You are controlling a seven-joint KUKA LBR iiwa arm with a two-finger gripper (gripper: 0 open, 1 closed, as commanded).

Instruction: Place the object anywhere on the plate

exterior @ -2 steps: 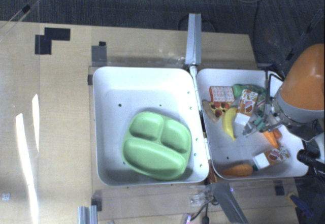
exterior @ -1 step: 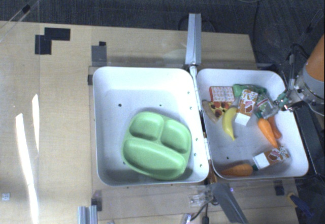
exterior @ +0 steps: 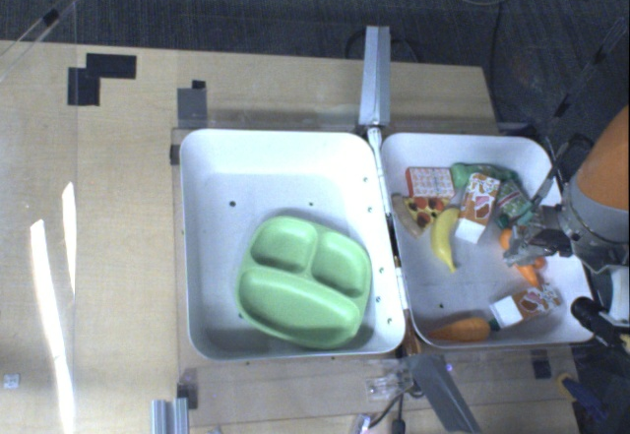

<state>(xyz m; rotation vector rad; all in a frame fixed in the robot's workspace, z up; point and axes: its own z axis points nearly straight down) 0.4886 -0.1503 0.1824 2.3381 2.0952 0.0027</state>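
The task does not name its object; the right bin (exterior: 492, 309) holds a clutter of toy food and small packets. The clearest of them is a yellow banana (exterior: 445, 237), lying near the bin's left-centre with its long axis running roughly top to bottom of the view, the lower end curving slightly right. Just left of it lies a pizza slice (exterior: 417, 216). Above them sits a red-and-white carton (exterior: 430, 183) and beside it an orange-and-white packet (exterior: 479, 198); both carry print too small to read. A small white block (exterior: 471, 231) touches the banana's right side. Along the bin's bottom edge an orange carrot (exterior: 460, 330) lies lengthwise left to right, with a small white-and-red box (exterior: 522, 306) just to its right.

The tool (exterior: 529, 247) hangs over the right part of this bin, among the items there; whether it is wide or narrow, or grips anything, cannot be told.

The green plate (exterior: 304, 280), divided into three compartments, rests in the lower middle of the left bin (exterior: 226, 176), close to that bin's bottom wall. Bare white floor lies open above and left of it. The two bins touch along a shared edge on the tabletop (exterior: 89, 275).
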